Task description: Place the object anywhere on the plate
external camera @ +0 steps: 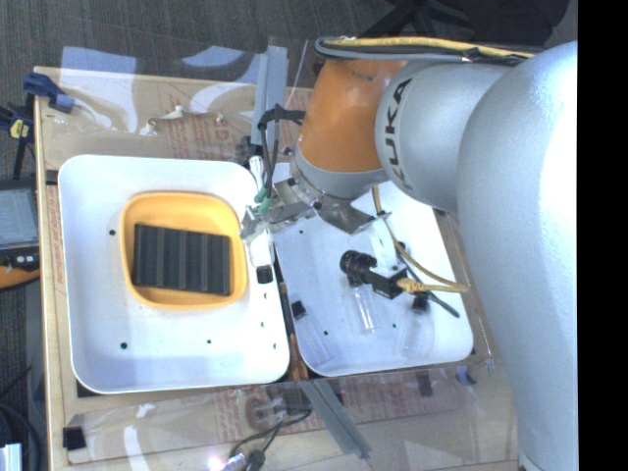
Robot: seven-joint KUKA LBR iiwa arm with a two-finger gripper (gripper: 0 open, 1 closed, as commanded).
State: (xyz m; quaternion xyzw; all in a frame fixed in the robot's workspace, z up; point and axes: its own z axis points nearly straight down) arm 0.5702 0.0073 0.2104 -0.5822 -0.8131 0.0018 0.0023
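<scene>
Near edge of the plateless white bin (324, 361): a clear plastic vial (364, 312) lies loose. Farther in, a small black block (263, 275), judged the likely object, sits at the plate bin's (88, 341) inner edge, just nearside of the claw (253, 222). The claw hangs at the yellow oval plate's (182, 207) adjoining rim. Whether it is spread or closed cannot be told.
</scene>
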